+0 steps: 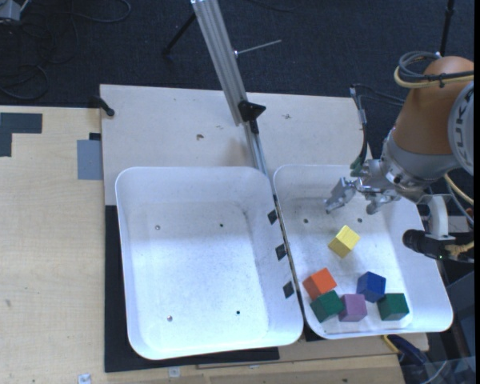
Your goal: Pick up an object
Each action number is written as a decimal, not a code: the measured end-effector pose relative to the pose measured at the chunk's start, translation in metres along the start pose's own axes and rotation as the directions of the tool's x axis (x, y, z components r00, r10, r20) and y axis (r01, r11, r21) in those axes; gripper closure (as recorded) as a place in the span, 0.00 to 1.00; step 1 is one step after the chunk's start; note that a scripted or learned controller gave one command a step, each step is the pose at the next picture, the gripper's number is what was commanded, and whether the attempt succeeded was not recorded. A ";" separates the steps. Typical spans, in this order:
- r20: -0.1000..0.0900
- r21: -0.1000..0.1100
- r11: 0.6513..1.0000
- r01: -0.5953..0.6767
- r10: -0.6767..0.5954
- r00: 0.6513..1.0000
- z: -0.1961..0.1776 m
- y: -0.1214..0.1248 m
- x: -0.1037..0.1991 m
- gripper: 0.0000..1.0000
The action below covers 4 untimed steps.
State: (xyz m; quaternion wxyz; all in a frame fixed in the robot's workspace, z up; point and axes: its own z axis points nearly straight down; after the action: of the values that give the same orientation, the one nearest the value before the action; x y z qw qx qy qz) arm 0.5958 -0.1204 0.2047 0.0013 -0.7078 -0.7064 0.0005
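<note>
Several small blocks lie in the right bin [432, 314]. A yellow block [344, 240] sits alone near its middle. Closer to the front edge are an orange block [320, 282], a dark green block [326, 305], a purple block [354, 306], a blue block [371, 285] and a green block [393, 305], packed close together. My gripper [354, 204] hangs over the far part of the right bin, up and slightly right of the yellow block. Its fingers are spread open with nothing between them.
The left bin [144, 326] stands beside the right one, with black clips along their shared wall [280, 250]. A slanted metal rail [224, 62] rises behind the bins. The arm [428, 126] reaches in from the right.
</note>
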 end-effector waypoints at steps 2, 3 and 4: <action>0.001 -0.003 1.000 0.002 -0.002 1.000 0.113 -0.036 -0.042 0.00; -0.001 0.000 1.000 -0.002 0.002 1.000 0.103 -0.036 -0.043 1.00; 0.003 -0.007 1.000 0.003 -0.003 1.000 0.112 0.009 -0.038 1.00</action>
State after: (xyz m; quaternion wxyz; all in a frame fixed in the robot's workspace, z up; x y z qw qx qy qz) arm 0.6044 -0.1581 0.0927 -0.0022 -0.7067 -0.7075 -0.0008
